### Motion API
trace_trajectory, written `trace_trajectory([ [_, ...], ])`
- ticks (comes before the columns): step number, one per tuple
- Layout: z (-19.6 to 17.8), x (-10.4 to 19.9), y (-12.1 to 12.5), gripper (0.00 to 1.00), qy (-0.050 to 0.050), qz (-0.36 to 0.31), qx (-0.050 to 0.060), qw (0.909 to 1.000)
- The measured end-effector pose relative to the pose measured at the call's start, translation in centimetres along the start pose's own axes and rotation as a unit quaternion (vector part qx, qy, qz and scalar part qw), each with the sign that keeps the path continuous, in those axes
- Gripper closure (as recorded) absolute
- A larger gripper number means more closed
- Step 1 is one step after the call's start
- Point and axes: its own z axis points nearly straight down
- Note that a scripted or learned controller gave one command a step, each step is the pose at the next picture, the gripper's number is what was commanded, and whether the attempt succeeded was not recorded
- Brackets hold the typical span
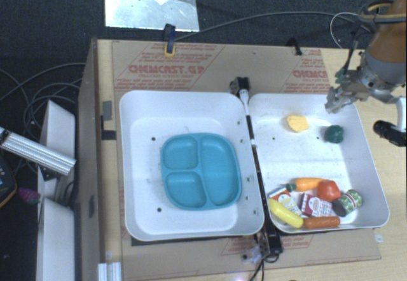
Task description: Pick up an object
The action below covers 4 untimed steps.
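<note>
The yellow piece point(297, 123) and green ball point(334, 134) lie apart in my right bin point(365, 165); the gripper point(336, 101) hangs at the far rim, grip unreadable; descending there, I risk striking the wall.

Two white bins point(191, 108) sit side by side on the bench point(210, 60): one blue divided tray point(200, 170) in the nine-o'clock bin; one yellow piece point(297, 123) and one green piece point(334, 134) in the other, plus a toy-food heap point(315, 202) too jumbled to count.
</note>
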Motion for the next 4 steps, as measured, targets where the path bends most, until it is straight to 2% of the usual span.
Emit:
trace_trajectory([
  [1, 0.1, 0.0, 0.0, 0.00, 0.000, 0.000, 0.001, 1.0000],
  [2, 4.8, -2.2, 0.5, 0.00, 0.000, 0.001, 0.002, 1.0000],
  [4, 11.2, -2.2, -2.6, 0.00, 0.000, 0.001, 0.002, 1.0000],
])
